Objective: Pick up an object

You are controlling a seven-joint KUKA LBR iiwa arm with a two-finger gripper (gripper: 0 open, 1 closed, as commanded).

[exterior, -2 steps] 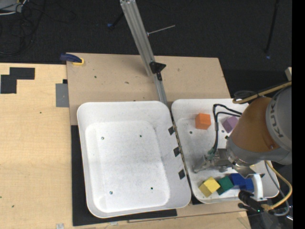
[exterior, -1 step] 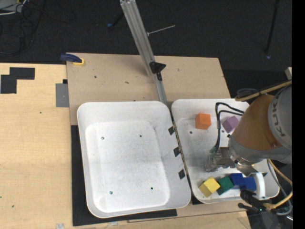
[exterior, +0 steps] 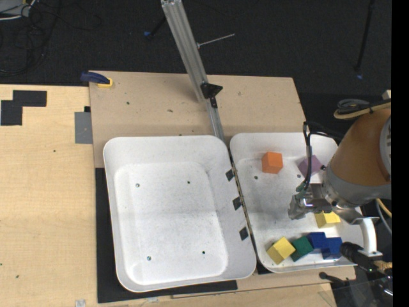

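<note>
Camera view, gripper: hovering low inside the right bin; finger state is proving impossible to tell.
Yellow block: lying just beside the gripper.
Orange cube: sitting farther off.
Risk: fingers may be descending beside the block, nudging it away.

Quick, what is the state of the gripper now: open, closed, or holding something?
Gripper: cannot be told; it is low in the right bin, near the yellow block.
</note>
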